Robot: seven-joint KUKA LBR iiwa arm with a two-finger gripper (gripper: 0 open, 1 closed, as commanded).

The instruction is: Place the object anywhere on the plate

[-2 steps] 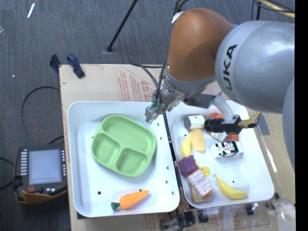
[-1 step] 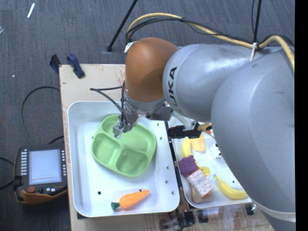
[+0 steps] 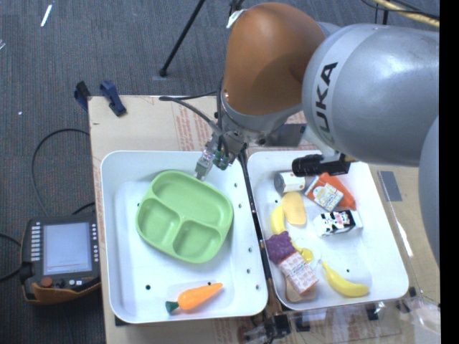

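Observation:
A green plate with three compartments lies in the left bin. My gripper hangs over the plate's far right rim, under the orange wrist band. I see nothing held in it. A toy carrot with an orange body and dark green top lies on its side near the left bin's front edge, well apart from the gripper and off the plate.
The right bin holds several toy foods: a banana, a purple item, a yellow slice, a milk carton and an orange packet. A teach pendant lies left of the bench.

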